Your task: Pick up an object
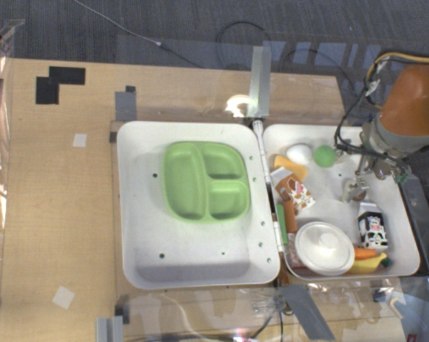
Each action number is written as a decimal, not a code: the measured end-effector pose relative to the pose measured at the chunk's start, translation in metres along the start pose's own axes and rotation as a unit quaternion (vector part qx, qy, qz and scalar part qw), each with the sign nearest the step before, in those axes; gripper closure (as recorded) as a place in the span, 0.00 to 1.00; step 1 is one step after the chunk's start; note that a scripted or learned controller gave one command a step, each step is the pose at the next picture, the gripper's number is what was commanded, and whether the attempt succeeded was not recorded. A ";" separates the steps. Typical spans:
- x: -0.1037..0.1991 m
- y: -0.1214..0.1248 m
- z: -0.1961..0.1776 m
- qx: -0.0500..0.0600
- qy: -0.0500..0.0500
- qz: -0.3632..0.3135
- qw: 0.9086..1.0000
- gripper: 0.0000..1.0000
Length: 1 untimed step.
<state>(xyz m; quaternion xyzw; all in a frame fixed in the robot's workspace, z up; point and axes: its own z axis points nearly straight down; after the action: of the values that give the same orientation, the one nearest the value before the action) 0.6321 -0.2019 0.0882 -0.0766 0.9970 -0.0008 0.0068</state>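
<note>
Approach step: two-finger gripper (357, 189) hangs over bare floor of right white bin (407, 223), fingers apart and empty, just above small black-and-white carton (372, 229); next move calls for lowering squarely over that carton

Wooden bench (50, 212) stands on grey carpet (164, 9).

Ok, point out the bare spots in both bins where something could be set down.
Left bin: bare floor all round the green tray, widest in front of it and along its left. Right bin: crowded; the one open patch lies under the hand, between the carton, bowl and cow box.
</note>
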 end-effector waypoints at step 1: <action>0.032 0.002 -0.001 0.000 0.001 0.050 0.999 0.00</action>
<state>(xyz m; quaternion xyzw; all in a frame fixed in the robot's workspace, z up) 0.6002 -0.2046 0.0883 -0.0265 0.9996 -0.0009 0.0060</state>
